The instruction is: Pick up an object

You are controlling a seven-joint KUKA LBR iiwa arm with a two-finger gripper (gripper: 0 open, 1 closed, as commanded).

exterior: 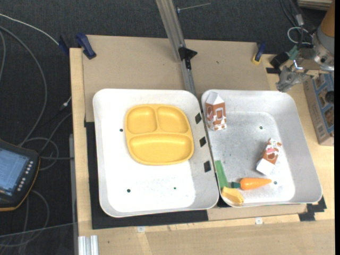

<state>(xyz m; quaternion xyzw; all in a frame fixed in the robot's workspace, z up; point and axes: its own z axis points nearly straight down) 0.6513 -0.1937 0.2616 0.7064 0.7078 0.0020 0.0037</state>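
Down in the right bin (297,116) four small things lie scattered. Taking the toy carrot (255,183) as the landmark: it is orange with a pale, yellowish tip, smooth and tapered, and it lies flat near the bin's front edge. Its long axis runs almost straight across the view, the blunt end toward the left and the pointed tip toward the right. Just left of the carrot's blunt end stands a narrow green piece (220,173), and just below-left of it lies a yellow wedge-shaped piece (232,196) against the bin's front rim. Up and to the right of the carrot, near it but apart, a small white and brown carton (270,157) lies tilted. Farther up and left of the carrot, well apart, a larger white and brown carton (215,111) stands upright near the bin's back left corner.

Left of the carrot, across the divide, the left bin (106,158) holds a yellow three-compartment plate (158,134). Both bins rest on a pale wooden bench (127,62) over a dark mat, with dark carpet and cables around, and a metal pole (172,20) rises behind the bins.

Far up and right of the carrot, outside the bin's back right corner, hangs the gripper (289,77); whether it is released or clenched I cannot tell.
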